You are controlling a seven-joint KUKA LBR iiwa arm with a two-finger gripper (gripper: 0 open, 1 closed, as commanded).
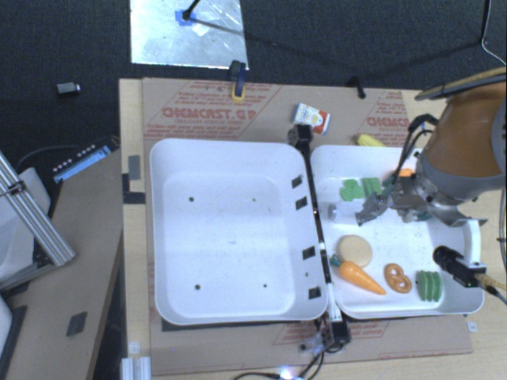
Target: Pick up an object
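My arm comes in from the right of the camera view, its orange band high over the far right corner of the right bin. The wrist bends down and to the left. My claw points leftward and downward over the middle of that bin – I cannot tell whether it is wide or narrow at this angle.

All the things to pick lie in the right bin. Two green pieces sit just beyond the claw tip, near it; I cannot tell if they touch it. A round bun lies nearer the front, with a carrot just in front of it, lying at a slant. A pretzel is beside the carrot's thick end, and a green pod is just right of the pretzel. A yellow piece rests at the bin's far rim.

The left bin stands alongside, rims touching. Both bins rest on a cardboard sheet on the counter – a small box lies on the cardboard behind them.
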